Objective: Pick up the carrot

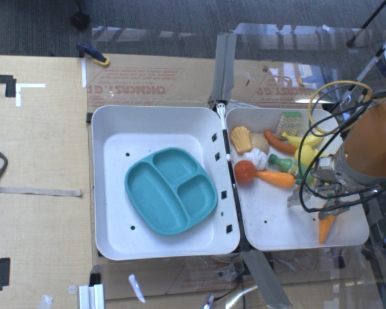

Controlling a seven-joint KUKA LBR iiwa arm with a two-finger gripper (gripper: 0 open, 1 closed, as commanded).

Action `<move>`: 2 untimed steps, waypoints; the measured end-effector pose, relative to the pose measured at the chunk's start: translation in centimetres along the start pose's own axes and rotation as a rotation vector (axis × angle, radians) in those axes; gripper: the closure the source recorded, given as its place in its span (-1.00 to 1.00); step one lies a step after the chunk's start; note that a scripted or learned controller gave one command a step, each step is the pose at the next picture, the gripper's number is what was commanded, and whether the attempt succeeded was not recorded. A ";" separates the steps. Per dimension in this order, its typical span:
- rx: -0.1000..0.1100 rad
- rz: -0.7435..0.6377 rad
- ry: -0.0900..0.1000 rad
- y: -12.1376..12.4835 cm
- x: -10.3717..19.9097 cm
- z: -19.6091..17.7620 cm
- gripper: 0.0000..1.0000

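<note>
Over in the right bin (270, 237), a carrot (276, 178) lies on the floor beside a red tomato (245, 171). Another carrot (325, 227) pokes out under the gripper (323, 206), maybe pinched by it, but honestly can't tell with cables covering it.

Arm (367, 143) low at right edge

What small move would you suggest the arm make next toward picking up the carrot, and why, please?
Probably a short shift toward the left bin, to centre over a carrot. The arm hangs over the right bin's right side; one carrot lies beside the tomato, and another lies near the front rim, below the wrist.
</note>
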State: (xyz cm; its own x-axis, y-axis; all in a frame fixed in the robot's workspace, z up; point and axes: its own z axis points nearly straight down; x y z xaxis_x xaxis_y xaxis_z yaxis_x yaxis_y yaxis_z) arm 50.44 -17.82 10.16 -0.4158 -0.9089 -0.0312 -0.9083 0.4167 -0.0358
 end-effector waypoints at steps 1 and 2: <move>-0.007 0.006 0.013 -0.1 0.5 -0.9 1.00; -0.004 0.002 0.008 -0.1 0.1 -1.0 -1.00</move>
State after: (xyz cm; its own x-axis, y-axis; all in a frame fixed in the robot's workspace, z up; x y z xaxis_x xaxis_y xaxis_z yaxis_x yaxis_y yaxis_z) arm 50.47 -17.98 11.14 -0.4181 -0.9081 -0.0237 -0.9075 0.4187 -0.0321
